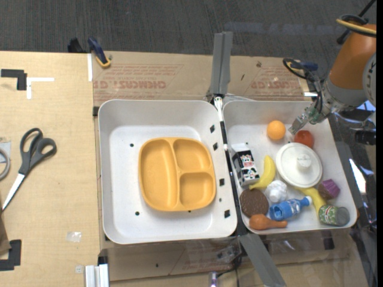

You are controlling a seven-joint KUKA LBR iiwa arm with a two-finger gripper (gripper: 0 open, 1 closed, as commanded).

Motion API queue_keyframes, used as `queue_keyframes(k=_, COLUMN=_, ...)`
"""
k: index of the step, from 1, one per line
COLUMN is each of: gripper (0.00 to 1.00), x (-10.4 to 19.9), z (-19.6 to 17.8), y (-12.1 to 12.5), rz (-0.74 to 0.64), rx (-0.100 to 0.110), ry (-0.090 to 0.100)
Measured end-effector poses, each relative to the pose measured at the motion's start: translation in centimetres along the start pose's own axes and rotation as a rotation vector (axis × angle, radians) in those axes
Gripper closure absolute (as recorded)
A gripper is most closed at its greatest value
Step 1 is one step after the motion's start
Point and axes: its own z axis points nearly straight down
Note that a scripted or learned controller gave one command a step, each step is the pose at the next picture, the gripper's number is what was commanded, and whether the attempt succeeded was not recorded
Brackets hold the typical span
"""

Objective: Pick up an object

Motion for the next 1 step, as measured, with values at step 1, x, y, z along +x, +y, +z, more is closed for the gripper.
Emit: queue_keyframes(k=1, gripper=1.0, x=3.28, z=-10.36, y=1.91, rz=0.251, rx=0.002, ry=0.004)
